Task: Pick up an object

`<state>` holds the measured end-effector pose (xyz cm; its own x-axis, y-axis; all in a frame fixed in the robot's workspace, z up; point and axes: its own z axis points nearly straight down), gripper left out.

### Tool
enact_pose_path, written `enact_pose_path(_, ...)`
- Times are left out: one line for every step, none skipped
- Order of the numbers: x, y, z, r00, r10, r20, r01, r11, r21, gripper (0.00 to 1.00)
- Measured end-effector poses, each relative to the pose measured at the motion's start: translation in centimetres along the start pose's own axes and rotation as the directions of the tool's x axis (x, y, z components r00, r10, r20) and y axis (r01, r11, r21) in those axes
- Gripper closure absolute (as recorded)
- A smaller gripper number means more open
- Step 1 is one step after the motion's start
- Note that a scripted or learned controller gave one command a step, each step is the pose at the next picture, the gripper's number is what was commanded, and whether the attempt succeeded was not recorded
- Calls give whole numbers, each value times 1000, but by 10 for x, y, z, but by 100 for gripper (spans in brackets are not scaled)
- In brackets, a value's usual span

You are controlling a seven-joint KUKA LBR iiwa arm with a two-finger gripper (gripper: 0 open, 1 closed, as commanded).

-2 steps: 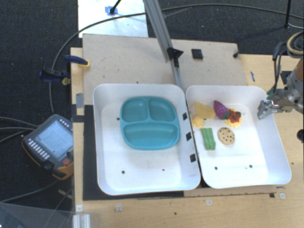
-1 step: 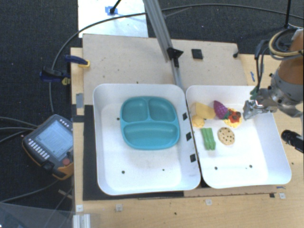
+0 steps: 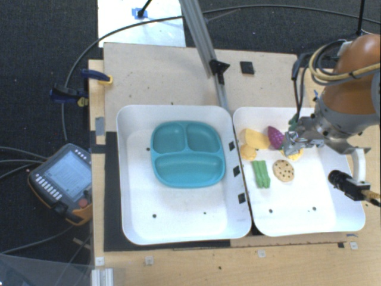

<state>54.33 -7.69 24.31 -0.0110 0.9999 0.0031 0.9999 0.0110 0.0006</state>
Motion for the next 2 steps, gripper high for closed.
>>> enact_pose_path(58,-14,-4,1000,-1,0,1,1000,0,100)
enact_pose_path(113,-26,-8,1000,-1,0,1,1000,1,100)
